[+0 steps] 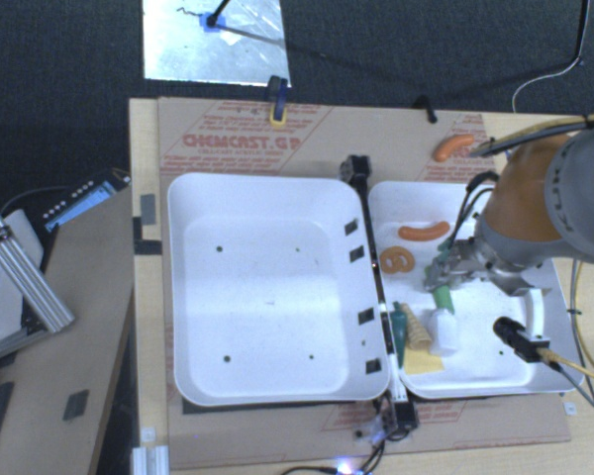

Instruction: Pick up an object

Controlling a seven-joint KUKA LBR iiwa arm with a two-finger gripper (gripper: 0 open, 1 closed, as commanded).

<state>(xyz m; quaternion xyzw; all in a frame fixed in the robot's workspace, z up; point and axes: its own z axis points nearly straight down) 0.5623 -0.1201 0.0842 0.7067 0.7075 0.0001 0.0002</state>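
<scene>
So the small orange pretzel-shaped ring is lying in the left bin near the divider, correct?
Not quite: the camera view shows the small orange pretzel-shaped ring lying in the right white bin, near the divider.

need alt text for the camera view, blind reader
A grey and orange robot arm reaches from the right into the right-hand white bin, its hand low above a green item. A sausage, a pretzel and a yellow wedge lie nearby; the left bin sits alongside.
</scene>
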